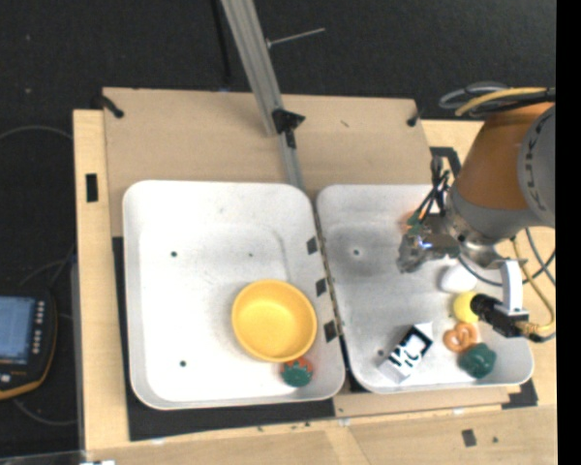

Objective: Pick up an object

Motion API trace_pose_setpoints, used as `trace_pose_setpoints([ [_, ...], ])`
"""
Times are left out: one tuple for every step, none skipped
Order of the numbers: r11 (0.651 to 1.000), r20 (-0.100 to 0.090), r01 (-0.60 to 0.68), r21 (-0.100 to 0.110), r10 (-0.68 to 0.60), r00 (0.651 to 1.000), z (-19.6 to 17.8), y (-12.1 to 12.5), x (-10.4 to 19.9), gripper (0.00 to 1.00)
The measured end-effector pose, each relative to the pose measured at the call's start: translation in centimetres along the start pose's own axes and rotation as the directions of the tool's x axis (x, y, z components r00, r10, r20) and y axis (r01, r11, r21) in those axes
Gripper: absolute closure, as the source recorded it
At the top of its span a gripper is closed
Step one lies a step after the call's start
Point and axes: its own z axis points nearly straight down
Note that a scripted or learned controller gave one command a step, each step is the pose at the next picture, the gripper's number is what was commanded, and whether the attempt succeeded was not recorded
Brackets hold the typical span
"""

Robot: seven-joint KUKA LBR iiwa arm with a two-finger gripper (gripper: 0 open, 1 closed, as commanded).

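Observation:
My gripper (413,251) hangs low over the right bin (368,221), near its upper right part; the arm's orange band rises behind it. Whether anything sits between its fingers is not visible. In the right bin lie a black and white box (407,353), a yellow ball (465,306), an orange ring-shaped piece (459,337), a dark green piece (479,360) and a white object (455,279) just right of the gripper. The left bin (184,240) holds a yellow bowl (274,320) and a small green and red item (297,371) at its front edge.
A grey metal pole (257,61) slants down from the top to the gap between the bins. Cables (523,298) trail from the arm over the right bin's right side. A handheld pendant (10,342) lies off the bench at far left.

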Motion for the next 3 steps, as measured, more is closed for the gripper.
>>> trace_pose_setpoints([
  [1.0,0.0,0.007,-0.002,-0.007,1.0,-6.5,0.2,-0.1,1.0],
  [1.0,0.0,0.008,0.0,-0.008,1.0,-11.0,0.1,-0.5,1.0],
  [1.0,-0.003,0.011,0.006,-0.011,1.0,-11.4,-0.6,4.6,1.0],
])
